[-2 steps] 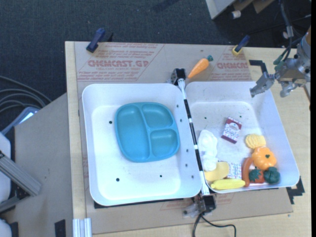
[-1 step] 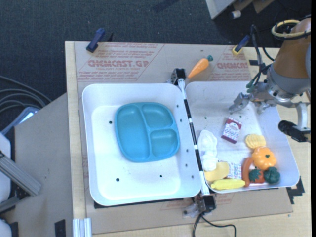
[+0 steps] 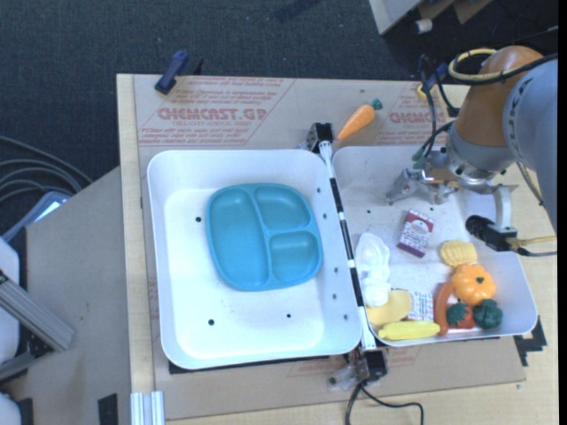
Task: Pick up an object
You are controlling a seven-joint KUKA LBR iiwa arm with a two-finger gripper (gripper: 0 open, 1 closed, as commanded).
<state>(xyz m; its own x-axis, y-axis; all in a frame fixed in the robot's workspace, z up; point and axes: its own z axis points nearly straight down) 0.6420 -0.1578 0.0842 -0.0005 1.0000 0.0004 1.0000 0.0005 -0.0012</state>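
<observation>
While the metal hand (image 3: 423,181) hovers, grip unclear, a glossy red packet (image 3: 414,235) lies flat below.

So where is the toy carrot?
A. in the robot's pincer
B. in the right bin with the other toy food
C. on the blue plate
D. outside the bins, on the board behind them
D. The toy carrot lies on the brown board just behind the two white bins, near where they meet, not inside either bin and not on the blue divided plate.
</observation>
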